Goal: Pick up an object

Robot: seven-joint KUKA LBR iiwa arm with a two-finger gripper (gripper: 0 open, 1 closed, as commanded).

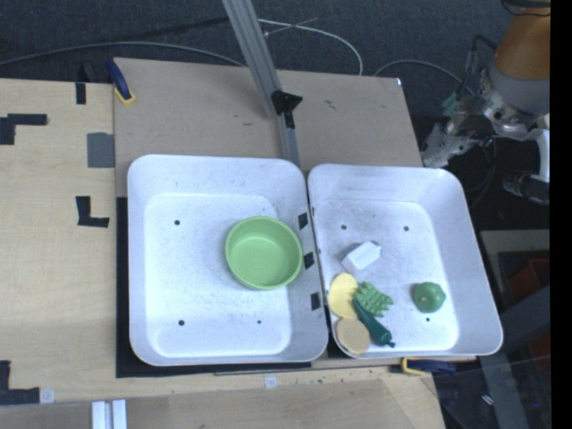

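Note:
The right bin (465, 239) holds a white block (361, 256), a yellow piece (342, 294), a dark green leafy toy (372, 309), a tan disc (352, 336) and a small green ball (428, 296). A light green bowl (264, 253) sits upright in the left bin (161, 239), near its right side. My gripper (444, 138) hangs outside the bins, just beyond the right bin's far right corner, under the arm's orange band (527, 38). It is well away from every object and nothing shows in it.
A grey metal pole (255, 43) slants down from the top to the bins' shared far edge. Cables lie on the dark floor behind the bench. Black tape marks and a blue-yellow clamp (121, 83) sit on the wooden bench at left.

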